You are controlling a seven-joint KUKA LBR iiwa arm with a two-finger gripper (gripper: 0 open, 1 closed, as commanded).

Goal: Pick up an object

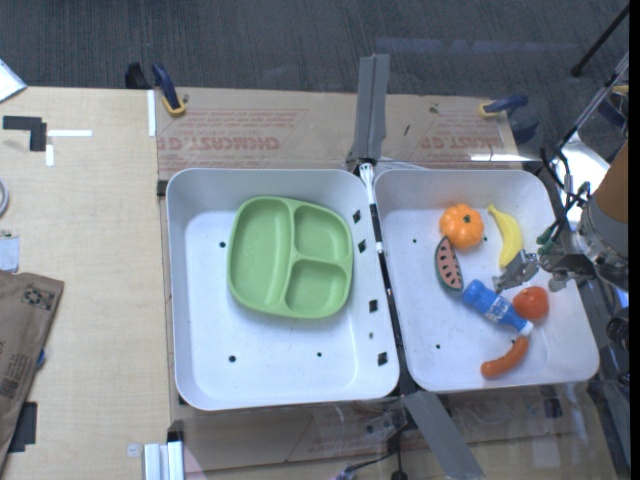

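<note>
While the arm reaches in over the right bin (pixel 420 363), its end effector (pixel 516 272) hovers low beside the tomato (pixel 533 302); whether it is wide or narrow, I cannot tell. Nothing looks gripped. A good pick, I judge, means centring on one item and descending straight, since things crowd together here. Left of the tomato lies a blue bottle (pixel 492 303), touching it; the banana (pixel 508 234) and small pumpkin (pixel 461 225) sit above, a watermelon slice (pixel 448 265) further left, a sausage (pixel 505 358) below. Cardboard (pixel 250 133) behind the bins carries red print, mirrored and unreadable.
</note>
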